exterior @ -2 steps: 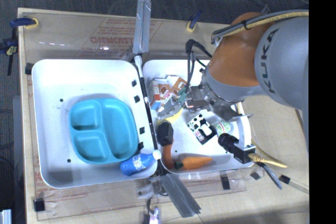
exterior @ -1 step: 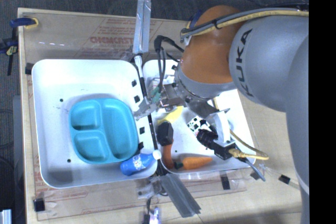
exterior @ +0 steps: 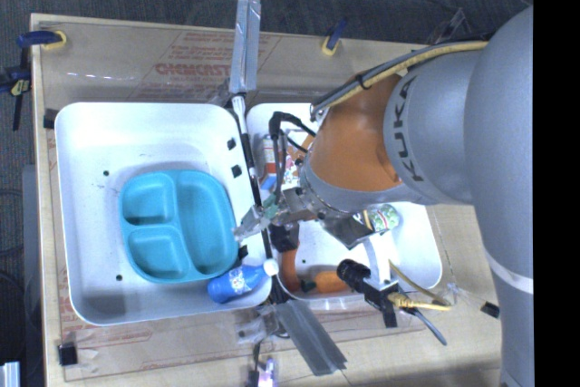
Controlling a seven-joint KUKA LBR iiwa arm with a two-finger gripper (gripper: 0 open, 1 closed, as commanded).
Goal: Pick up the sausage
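approach step: the gripper [exterior: 282, 231] is hovering just above the orange-brown curved sausage [exterior: 319, 284], lower centre of frame; its opening cannot be told. the next move is likely calling for a short descent and closure.

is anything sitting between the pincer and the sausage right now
Nothing visible does. The pincer hangs over the right bin's left side, and the sausage lies just nearer the camera, along that bin's near wall. The blue bottle is across the divider, in the left bin.
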